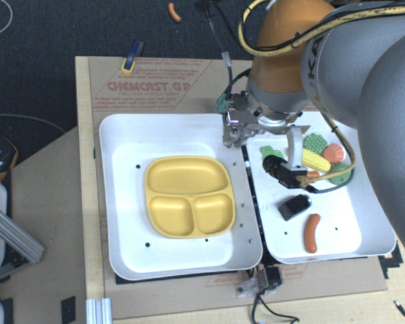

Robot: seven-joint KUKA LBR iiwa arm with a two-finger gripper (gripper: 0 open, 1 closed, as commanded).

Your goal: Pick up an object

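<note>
Gripper (237, 132) sits at the right bin's (364, 245) upper-left corner, grip state unclear; sausage (312, 232) lies toward the near-right, long axis roughly along the bin's depth.

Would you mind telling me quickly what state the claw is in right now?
Claw: cannot be told; it sits low at the divide between the two bins, with the wrist covering it from above.

a cardboard-topped bench (155, 83) bears two white bins (118, 181) (364, 235) side by side.
</note>
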